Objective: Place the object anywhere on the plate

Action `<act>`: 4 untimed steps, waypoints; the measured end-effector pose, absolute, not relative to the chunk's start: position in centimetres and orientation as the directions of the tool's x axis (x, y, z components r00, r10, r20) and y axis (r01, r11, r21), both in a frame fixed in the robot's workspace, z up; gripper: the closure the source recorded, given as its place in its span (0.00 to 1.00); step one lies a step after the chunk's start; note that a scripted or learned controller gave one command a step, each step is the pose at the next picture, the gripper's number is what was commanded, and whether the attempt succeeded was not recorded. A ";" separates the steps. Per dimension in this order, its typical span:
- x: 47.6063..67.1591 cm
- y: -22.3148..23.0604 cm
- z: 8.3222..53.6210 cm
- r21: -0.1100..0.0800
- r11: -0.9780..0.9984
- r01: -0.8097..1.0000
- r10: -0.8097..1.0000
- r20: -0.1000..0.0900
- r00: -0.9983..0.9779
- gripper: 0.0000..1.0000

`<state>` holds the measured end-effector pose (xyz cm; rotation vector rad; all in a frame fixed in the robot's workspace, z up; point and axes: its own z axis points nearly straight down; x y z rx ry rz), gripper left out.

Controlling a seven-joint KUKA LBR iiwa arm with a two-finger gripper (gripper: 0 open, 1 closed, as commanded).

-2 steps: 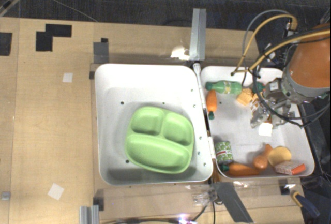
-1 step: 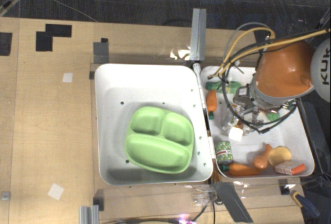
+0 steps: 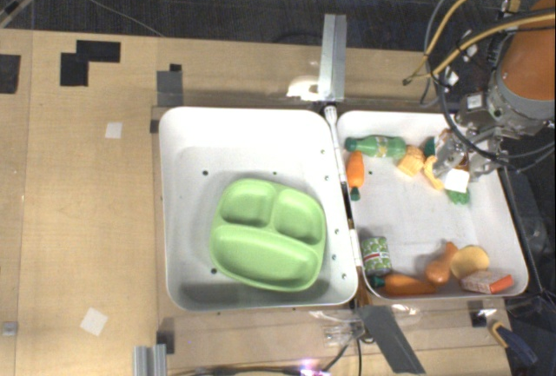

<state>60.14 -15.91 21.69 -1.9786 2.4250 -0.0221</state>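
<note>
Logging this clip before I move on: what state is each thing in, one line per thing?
Green plate: lies flat in the left bin, nothing on it.
Green bottle: lying on its side in the right bin.
Can: standing upright by the divider.
Carrot: lying along the divider.
Gripper: low over the right bin's far side, among the toy food.

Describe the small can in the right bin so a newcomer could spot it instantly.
Start at the right-hand white bin and go to its near-left corner, beside the wall shared with the bin holding the green plate. There stands the small can, upright, just above a long orange vegetable. Its red-and-green label and cylinder shape set it apart from the toy foods nearby.
</note>
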 end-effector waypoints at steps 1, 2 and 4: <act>51.7 -14.6 10.6 -0.008 0.040 -0.999 -0.999 -0.001 -0.040 1.00; 57.2 -20.7 19.0 -0.013 -0.012 -1.000 -1.000 0.002 0.012 1.00; 53.6 -19.7 19.8 -0.008 -0.365 -0.931 -0.931 0.003 0.365 1.00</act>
